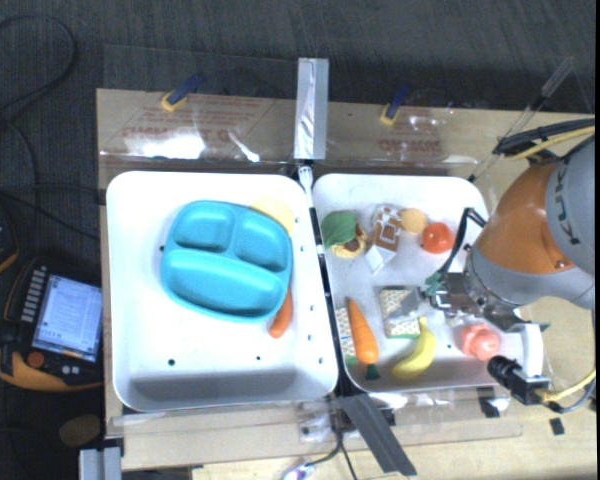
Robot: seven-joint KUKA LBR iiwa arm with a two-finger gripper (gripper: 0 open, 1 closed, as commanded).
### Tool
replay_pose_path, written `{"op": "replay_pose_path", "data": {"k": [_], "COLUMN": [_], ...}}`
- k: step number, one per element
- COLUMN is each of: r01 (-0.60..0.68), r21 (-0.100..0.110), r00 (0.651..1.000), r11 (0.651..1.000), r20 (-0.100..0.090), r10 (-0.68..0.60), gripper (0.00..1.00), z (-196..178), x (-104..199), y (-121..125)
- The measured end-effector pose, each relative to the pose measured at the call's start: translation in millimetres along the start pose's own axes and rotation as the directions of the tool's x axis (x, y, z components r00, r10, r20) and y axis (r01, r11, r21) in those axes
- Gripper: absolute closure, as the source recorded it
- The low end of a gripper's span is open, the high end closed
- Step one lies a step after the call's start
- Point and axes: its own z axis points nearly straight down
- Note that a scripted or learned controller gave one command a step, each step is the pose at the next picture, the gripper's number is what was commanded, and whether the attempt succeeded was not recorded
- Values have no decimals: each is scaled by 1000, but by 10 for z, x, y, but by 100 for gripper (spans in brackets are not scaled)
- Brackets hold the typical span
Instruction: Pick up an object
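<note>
right bin (325, 193): end effector (450, 296), finger state cannot be told, low over toys; banana (417, 353) just below-left, long axis diagonal.

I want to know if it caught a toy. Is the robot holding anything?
Cannot tell. The pincer sits low in the right bin, beside the banana.

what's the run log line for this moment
arm: over right bin | gripper: low beside banana and carrot | grasp: none seen | left bin: blue tray
</note>
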Motion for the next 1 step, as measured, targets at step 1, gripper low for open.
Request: {"op": "replay_pose_path", "data": {"k": [1], "r01": [-448], "r21": [-14], "r00": [894], "r11": [894], "r20": [-12], "r10": [448], "gripper": [0], "z": [362], "x": [-26], "y": [64]}}
